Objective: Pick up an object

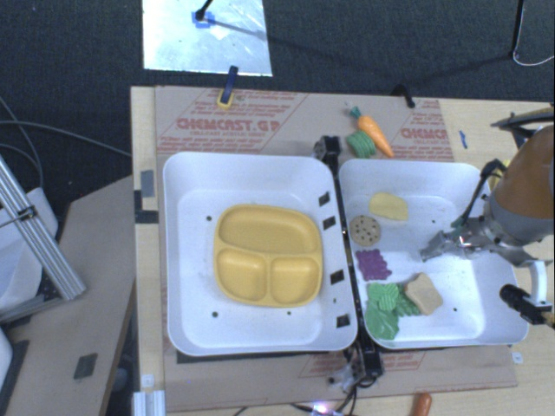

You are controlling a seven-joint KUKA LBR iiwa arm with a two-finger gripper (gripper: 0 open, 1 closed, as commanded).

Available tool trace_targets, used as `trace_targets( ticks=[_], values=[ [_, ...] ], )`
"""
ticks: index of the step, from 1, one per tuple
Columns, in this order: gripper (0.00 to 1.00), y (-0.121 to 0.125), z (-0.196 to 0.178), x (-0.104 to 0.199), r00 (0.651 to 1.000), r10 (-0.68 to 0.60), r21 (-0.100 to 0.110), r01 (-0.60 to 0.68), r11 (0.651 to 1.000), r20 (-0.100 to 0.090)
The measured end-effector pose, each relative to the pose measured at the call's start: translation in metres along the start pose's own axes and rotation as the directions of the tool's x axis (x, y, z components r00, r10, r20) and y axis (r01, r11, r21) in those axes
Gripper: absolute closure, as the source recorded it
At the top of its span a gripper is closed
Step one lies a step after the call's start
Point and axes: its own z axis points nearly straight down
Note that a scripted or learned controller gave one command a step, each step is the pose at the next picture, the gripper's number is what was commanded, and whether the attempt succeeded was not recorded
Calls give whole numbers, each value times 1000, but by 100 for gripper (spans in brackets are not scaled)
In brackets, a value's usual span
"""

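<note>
even, fairly bright overhead light; the two shallow white plastic bins (pixel 260 173) look slightly washed out, shadows are soft, and the whole frame is mildly blurred and grainy.

Dark blue carpet (pixel 69 50) surrounds the wooden bench (pixel 104 232). A shiny metal sheet (pixel 206 24) lies beyond the bench's far edge; an aluminium frame (pixel 35 232) stands at its left.
</note>
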Motion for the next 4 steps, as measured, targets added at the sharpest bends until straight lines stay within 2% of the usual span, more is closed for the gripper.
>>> trace_targets(
  ticks=[1, 2, 3, 4],
  values=[
    [0, -62, -34, -1, 1000, 9, 8, -9, 1000, -3],
    [100, -59, -43, 0, 1000, 6, 3, -6, 1000, -1],
    [100, -41, 2, 43, 1000, 0, 4, 0, 1000, -2],
    [100, -19, 1, 106, 1000, -4, 5, 4, 1000, -5]
  ],
)
